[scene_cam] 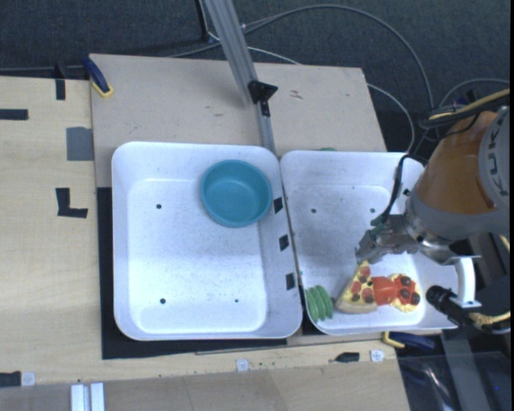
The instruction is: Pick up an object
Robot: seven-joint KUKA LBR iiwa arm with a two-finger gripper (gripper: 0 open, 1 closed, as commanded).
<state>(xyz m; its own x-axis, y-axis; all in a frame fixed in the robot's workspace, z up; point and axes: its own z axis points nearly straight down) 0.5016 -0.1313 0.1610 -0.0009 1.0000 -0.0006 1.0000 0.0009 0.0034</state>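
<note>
Claw [379,245] low over the right bin [325,178], just above the tip end of the pizza slice [379,289]; hard to tell whether released or clenched, dark metal bunched together under the wrist; nothing visibly caught between

Pizza slice flat in the near right corner of that bin, close to the front wall; long axis roughly left to right, the narrow end up and to the left toward the claw, the broad crust end to the right. Green ridged piece [318,301] on the rim just beside it, to the left

Likely trouble: flat thing hugging the floor, so a descent may pinch only the thin tip and slip off, or push the slice into the corner wall; could also nudge the green piece. Blue bowl [236,193] well apart in the left bin [146,255], out of harm's way
</note>
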